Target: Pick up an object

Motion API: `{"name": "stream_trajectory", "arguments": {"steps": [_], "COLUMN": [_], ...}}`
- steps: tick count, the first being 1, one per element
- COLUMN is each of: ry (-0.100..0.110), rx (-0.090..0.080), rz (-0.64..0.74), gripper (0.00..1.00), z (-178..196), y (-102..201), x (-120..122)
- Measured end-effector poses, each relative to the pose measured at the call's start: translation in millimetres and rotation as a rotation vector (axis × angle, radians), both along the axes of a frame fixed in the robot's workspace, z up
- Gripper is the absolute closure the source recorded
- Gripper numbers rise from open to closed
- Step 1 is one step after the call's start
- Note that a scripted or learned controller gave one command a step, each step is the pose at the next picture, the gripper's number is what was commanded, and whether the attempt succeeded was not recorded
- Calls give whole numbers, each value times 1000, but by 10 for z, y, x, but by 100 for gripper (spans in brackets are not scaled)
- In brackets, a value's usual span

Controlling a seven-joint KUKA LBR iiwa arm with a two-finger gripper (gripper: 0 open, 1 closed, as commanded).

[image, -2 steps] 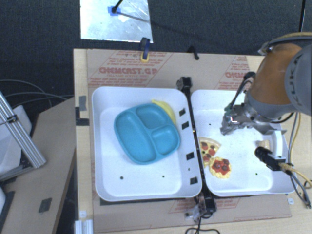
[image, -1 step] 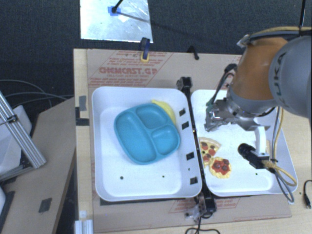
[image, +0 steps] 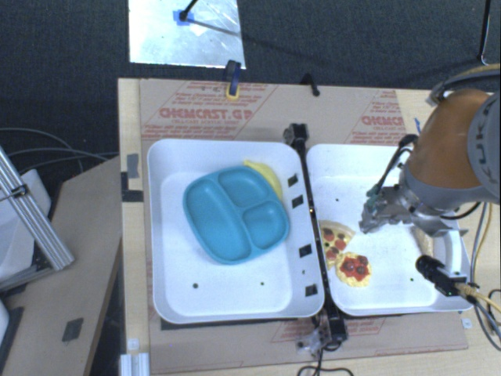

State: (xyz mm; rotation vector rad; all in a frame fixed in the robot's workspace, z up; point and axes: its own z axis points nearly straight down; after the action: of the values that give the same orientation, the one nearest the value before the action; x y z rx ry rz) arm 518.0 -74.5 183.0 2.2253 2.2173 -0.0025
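Two toy pizza slices lie in the right bin (image: 352, 171): one (image: 333, 238) near the divider and another (image: 354, 268) just below it toward the front. My gripper (image: 369, 216) hangs over the right bin, just right of and slightly above the upper pizza slice, with nothing seen between its fingers. In the left bin (image: 168, 210) a blue divided plate (image: 235, 213) lies tilted, with a yellow banana-like piece (image: 266, 174) peeking out behind its upper right edge.
The grey-and-orange arm (image: 454, 151) covers the right bin's right side. A black divider with clips (image: 307, 210) runs between the bins. Cardboard (image: 258, 108) lies under both. A shiny sheet (image: 185, 20) sits at the back, a metal frame (image: 27, 210) at the left.
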Motion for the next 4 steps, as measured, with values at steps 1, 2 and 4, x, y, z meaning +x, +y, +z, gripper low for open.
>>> {"name": "stream_trajectory", "arguments": {"steps": [1,2,4], "ry": [-1,-17,2], "rx": [2,2,0], "rz": [8,11,0], "gripper": [100,100,100], "z": [12,1610,900], "y": [613,705,437], "x": [-194,-225,-316]}}
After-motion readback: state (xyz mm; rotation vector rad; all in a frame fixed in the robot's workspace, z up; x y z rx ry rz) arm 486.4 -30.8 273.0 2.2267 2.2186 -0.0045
